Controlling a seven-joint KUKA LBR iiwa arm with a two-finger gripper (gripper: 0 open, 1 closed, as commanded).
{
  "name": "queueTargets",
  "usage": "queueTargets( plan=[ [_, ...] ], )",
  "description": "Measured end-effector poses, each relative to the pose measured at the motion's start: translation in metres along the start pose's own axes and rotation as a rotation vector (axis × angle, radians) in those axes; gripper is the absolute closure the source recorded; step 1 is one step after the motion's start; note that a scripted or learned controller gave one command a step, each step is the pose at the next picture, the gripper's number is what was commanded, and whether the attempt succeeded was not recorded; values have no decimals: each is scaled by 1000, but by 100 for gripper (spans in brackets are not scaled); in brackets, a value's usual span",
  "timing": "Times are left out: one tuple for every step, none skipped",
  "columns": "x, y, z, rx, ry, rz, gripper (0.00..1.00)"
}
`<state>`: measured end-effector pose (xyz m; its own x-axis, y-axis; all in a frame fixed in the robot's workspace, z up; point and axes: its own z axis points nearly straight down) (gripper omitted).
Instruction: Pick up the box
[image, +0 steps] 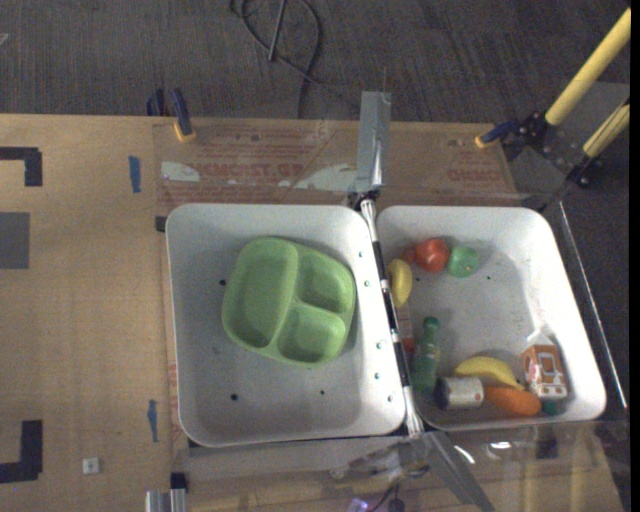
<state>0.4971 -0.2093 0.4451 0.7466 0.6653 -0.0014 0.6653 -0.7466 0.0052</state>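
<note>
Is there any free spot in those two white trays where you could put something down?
Yes. The left bin has bare floor around the green divided plate, widest along its near edge. The right bin is bare mid-floor, between the green ball and the box; its near edge is crowded.

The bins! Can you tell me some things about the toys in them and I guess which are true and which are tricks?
1. The green plate lies in the left bin. True.
2. The box sits on the green plate. False: it rests in the right bin, near that bin's lower right corner.
3. A carrot lies just beside the box. True.
4. The green bottle is in the left bin. False: it is in the right bin, close to the divider between the bins.
5. The plate has three compartments. True.
6. The red tomato is next to the box. False: it is at the far end of the right bin, beside a green fruit.
</note>
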Motion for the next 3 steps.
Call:
queueTargets(
  plan=[
    [0,0,0,0,0,0,0],
    [10,18,30,8,1,-181,0],
    [11,18,20,6,0,-182,100]
  ],
)
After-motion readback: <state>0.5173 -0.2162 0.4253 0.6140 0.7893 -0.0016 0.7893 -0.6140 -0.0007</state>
